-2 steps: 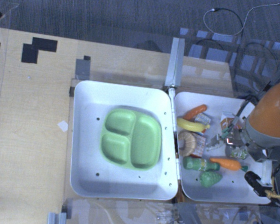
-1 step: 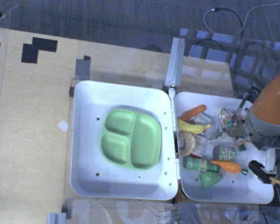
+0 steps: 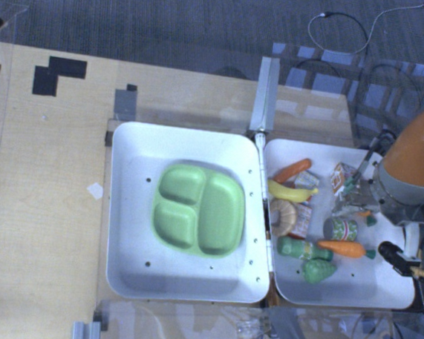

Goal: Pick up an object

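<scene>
A: Pale wood, that is my worktop, and two shallow white bins sit on it side by side. What do you make of the left one?

B: The left bin holds a green divided plate, lying flat near its middle with three compartments, none of them bearing anything I can see.

A: Agreed. Then the right bin, touching the first along the shared edge, carries all the small things. Nearest the divider I see a yellow banana with an orange carrot just above it, and a brown, bread-like piece below.

B: Under those, a green bottle on its side and a green pepper-shaped piece just beside it.

A: Further right, a small can with a green label stands above a second carrot, which lies level and close to the can. A crinkled packet sits toward the bin's upper part.

B: And your tool?

A: My tool is low over the right bin, just above the can and beside the packet. My arm's orange band comes in from the right. Whether the fingers are apart or closed I cannot tell; nothing visibly sits between them.
</scene>
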Tool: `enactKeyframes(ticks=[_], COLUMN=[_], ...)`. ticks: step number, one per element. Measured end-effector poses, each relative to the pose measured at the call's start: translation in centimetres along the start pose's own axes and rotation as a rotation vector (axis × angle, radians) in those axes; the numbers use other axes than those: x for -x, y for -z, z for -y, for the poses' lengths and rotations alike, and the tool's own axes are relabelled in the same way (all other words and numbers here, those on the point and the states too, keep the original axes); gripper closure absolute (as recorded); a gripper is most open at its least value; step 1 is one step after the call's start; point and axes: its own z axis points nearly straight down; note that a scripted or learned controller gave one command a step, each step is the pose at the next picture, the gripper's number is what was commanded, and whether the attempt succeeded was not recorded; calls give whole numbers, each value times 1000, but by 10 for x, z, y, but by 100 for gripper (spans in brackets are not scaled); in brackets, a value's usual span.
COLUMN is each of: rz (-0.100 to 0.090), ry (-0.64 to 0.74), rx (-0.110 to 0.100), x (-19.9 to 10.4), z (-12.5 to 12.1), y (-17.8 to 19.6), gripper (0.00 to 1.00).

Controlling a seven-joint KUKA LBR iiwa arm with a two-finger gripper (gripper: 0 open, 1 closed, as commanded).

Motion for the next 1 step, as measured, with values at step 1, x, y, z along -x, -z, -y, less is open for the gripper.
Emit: enactKeyframes(ticks=[1], rz=[5], ry=[-37], rx=[-10], x=[-19], z=[43], y=[116], gripper=[100])
